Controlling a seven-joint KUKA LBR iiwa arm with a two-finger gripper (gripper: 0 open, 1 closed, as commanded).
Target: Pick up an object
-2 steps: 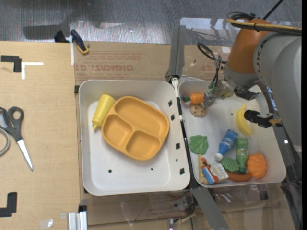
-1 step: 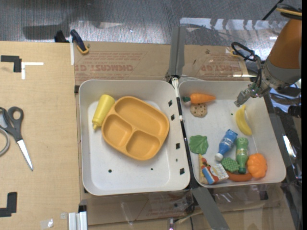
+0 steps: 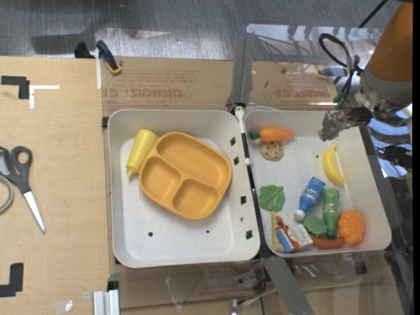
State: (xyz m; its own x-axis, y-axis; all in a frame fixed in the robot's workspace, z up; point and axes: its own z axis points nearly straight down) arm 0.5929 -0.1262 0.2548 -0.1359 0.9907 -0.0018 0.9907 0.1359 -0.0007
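My gripper (image 3: 330, 128) hangs over the far right part of the right bin (image 3: 298, 166), just above a yellow banana (image 3: 333, 166). Nothing shows between its fingers. In that bin lie a carrot (image 3: 276, 134), a cookie (image 3: 271, 151), a green leaf (image 3: 272, 196), a blue bottle (image 3: 310, 196), a green bottle (image 3: 330, 207), an orange pumpkin-like toy (image 3: 352, 226) and a small snack packet (image 3: 291, 236). The left bin (image 3: 131, 241) holds an orange divided plate (image 3: 185, 173) and a yellow bottle (image 3: 140, 151) beside it.
Scissors (image 3: 23, 182) lie on the wooden board at the left. Cardboard flaps stand behind both bins. A metal divider runs between the bins. Cables hang near the arm at the upper right.
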